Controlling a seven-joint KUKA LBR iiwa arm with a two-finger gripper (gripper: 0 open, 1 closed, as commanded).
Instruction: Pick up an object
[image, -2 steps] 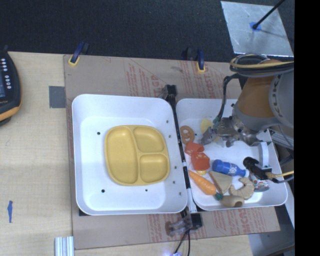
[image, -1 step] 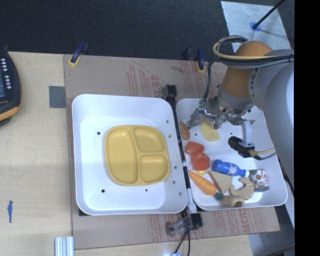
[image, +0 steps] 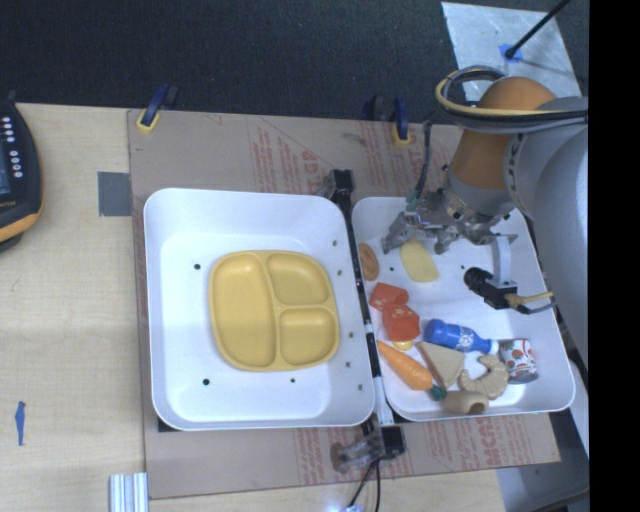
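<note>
Hovering low at the right white bin (image: 560, 400)'s far end, gripper (image: 432, 228) above pale yellow food piece (image: 420, 263); grasp indiscernible, nothing lifted yet.

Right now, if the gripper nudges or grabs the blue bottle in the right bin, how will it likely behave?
The blue bottle lies on its side, so it may roll when pushed. It looks like a smooth plastic toy: probably light, stiff and a little slippery. Pieces crowd close below it, so they could shift along with it.

Robot lab: clamped bench (image: 80, 300) (two bins (image: 180, 215)).
</note>
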